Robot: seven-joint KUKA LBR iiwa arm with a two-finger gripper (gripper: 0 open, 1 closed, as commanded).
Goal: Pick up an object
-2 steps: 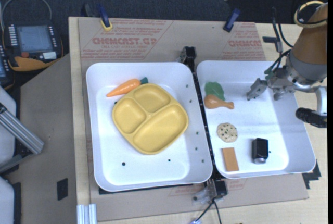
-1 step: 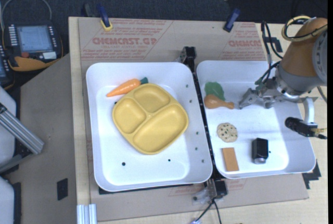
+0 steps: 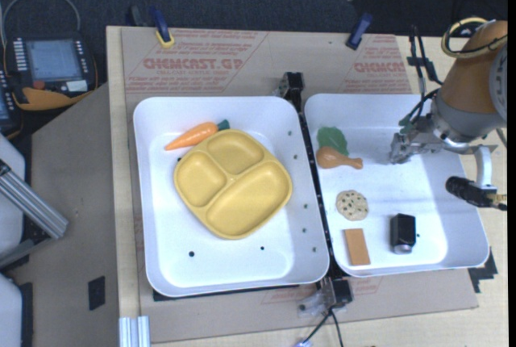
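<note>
The right bin (image 3: 379, 113) holds a green leafy piece (image 3: 331, 138), a tan drumstick (image 3: 338, 160), a round cookie (image 3: 351, 205), an orange-brown cracker (image 3: 355, 246) and a small black block (image 3: 402, 232). My gripper (image 3: 402, 148) hangs low over the upper right part of this bin, to the right of the drumstick and above the black block. Nothing shows between its fingers.
The left bin (image 3: 161, 200) holds a yellow divided plate (image 3: 232, 183) and an orange carrot (image 3: 191, 135) at the plate's upper left. A black clamp (image 3: 291, 84) sits between the bins at the top. A pendant with a screen (image 3: 50, 63) lies off the bench at left.
</note>
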